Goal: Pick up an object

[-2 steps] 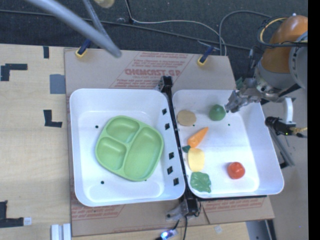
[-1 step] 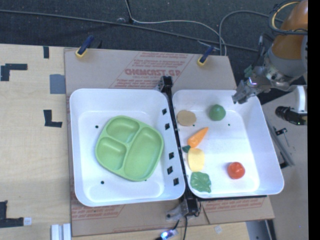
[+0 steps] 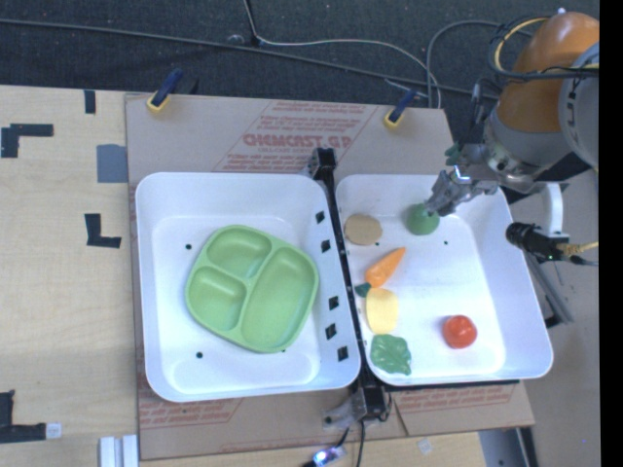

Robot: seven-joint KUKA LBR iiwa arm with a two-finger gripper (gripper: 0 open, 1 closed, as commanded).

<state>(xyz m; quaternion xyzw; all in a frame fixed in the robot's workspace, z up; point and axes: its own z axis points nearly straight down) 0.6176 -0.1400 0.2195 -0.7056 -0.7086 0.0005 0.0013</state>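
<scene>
Two white bins side by side on a cardboard sheet (image 3: 292, 134) over the wooden bench (image 3: 58, 261). Left bin (image 3: 156, 290) holds a green divided plate (image 3: 253, 287), three compartments, lying flat and turned a bit, roughly centre of the bin. Right bin (image 3: 506, 309) holds the loose items: tan round piece (image 3: 363, 229) at the far left corner area, orange carrot (image 3: 385, 266) just nearer than it, tilted, yellow item (image 3: 382, 310) below the carrot along the left wall, dark green leafy item (image 3: 390, 354) at the near left corner, touching or almost touching the yellow one, red tomato (image 3: 459, 331) toward the near right, apart from the rest. Small green round object (image 3: 422, 221) sits at the far side of the right bin, mid-width. Arm comes in from the right, orange band up top right; gripper (image 3: 443, 198) is low over the far edge of the right bin, its tip right at the green round object, touching or just beside it. Pincer state: cannot tell, too small and blurred. Green object looks to be resting on the bin floor. Two yellow clamps (image 3: 165, 90) hold the cardboard at the far edge; black cables (image 3: 292, 42) run across the dark floor beyond.
</scene>
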